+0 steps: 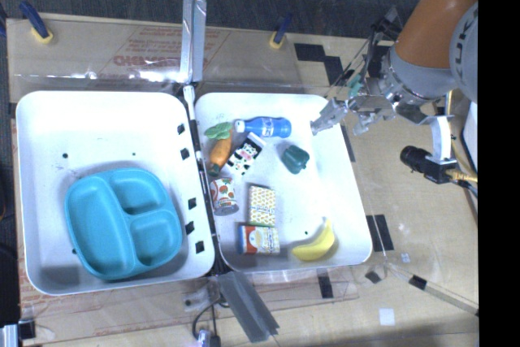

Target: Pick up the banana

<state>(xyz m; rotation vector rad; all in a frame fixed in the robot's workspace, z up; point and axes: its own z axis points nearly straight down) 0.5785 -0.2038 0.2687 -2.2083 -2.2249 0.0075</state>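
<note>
Bench (422,215); two white bins (49,106)

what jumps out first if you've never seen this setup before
The big blue tray lying in the left bin grabs the eye first. Next comes the clutter in the right bin: a yellow banana at its near right corner, a blue bottle near the far edge, and small cartons between. The arm's orange band stands out at upper right, with the gripper over the right bin's far right corner.
</note>
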